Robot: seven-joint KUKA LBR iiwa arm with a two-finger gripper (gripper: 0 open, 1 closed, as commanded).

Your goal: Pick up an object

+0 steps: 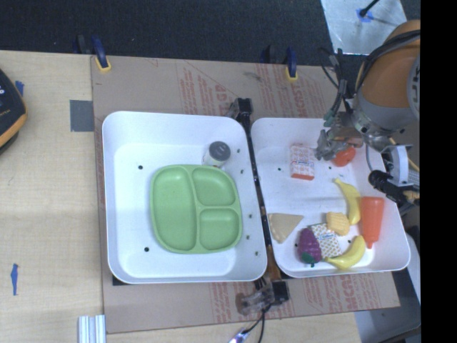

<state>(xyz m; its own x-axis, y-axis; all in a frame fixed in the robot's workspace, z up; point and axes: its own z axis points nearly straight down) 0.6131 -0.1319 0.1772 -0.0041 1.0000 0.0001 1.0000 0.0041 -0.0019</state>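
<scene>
My gripper hangs low over the far part of the right bin. A small red object lies right beside it on its right; whether they touch I cannot tell. A white and red packet lies just to its left. Nearer the front of this bin are a yellow banana, an orange carrot, a corn piece, a second banana, purple grapes, a checkered packet and a beige wedge.
The left bin holds a green divided plate and a small grey-capped jar at its far side. The arm's orange band rises over the right bin's far right corner. Cables hang by the right rim.
</scene>
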